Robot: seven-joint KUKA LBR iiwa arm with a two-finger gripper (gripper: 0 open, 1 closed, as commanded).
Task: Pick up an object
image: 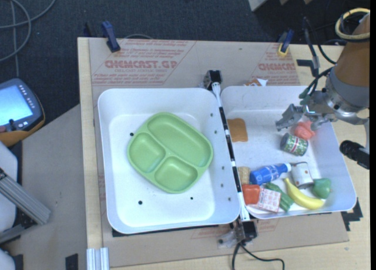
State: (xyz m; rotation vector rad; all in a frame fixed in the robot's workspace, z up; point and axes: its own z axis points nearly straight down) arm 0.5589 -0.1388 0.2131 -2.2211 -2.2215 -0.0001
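A: Green divided plate [170, 152] lies alone in the left bin [111, 110]. Right bin [329, 95] is crowded: tan flat piece [237, 130] near the divider, blue bottle [269, 174] lying on its side, small silver can [302, 174] beside it, yellow banana [303, 196] along the near wall, green rounded item [321, 188] at the banana's far end, red block [251, 193] and a red-and-white packet [271, 199] bunched at the near corner.

B: Gripper?

A: Gripper [301, 118] is over the right bin's far half, fingers spread wide, nothing between them. Just under and beside it: a red-orange object [304, 131] and a green-labelled can [294, 144], touching each other. Both sit apart from the near-corner pile.

B: Look of the can?

A: Short cylinder, tilted, green wrap with pale top. Label unreadable.

B: Surroundings?

A: Bins rest on a brown board [147, 60] printed in red lettering, blue clamps [109, 35] at its far edge. Dark carpet beyond, cables, a lit screen [14, 107] at left.
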